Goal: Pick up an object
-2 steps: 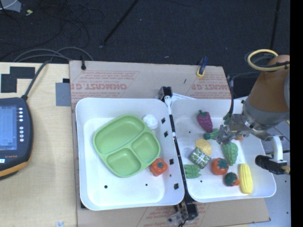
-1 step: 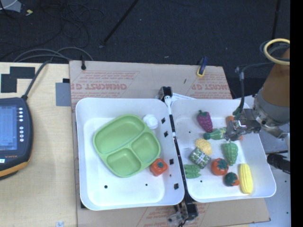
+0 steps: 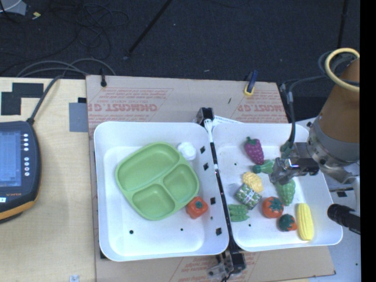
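fingers: cannot tell how far apart — gripper (image 3: 286, 170) low in right bin (image 3: 320, 239), touching green leafy toy (image 3: 286, 190) | bench: cardboard sheet (image 3: 176, 98) under both bins, dark floor with cables behind | left bin (image 3: 111, 239): green divided plate (image 3: 155, 180), tomato (image 3: 197, 207) | right bin: corn (image 3: 304, 220), grapes (image 3: 254, 150)

Tool (image 3: 286, 168) low over right bin (image 3: 329, 239), just above green leafy toy (image 3: 286, 190). Grapes (image 3: 254, 150) up-left of it, corn piece (image 3: 253, 182) left, tomato (image 3: 272, 207) and yellow corn cob (image 3: 304, 221) below. Green divided plate (image 3: 157, 181) far left, in other bin (image 3: 111, 228).
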`<control>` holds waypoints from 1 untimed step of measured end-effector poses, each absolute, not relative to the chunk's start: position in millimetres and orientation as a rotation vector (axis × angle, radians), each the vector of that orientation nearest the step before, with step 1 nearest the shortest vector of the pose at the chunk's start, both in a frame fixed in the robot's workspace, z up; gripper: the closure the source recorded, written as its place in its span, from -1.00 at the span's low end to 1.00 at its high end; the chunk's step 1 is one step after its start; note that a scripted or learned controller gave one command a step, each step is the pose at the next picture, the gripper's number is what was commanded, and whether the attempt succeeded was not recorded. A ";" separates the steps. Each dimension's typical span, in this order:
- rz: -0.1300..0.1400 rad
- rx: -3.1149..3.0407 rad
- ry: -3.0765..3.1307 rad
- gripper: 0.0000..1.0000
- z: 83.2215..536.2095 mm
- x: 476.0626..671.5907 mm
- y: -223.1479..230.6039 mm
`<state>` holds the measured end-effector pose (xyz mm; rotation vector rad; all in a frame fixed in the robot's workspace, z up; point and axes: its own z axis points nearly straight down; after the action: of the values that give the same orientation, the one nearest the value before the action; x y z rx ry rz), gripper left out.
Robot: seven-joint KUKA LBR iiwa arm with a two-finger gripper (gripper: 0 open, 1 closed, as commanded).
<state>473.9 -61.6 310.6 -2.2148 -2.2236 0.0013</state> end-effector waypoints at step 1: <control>-0.012 -2.217 -2.234 1.00 433.0 476.7 -3.4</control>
<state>476.7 -3.4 433.0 -2.2172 -2.2344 -0.0123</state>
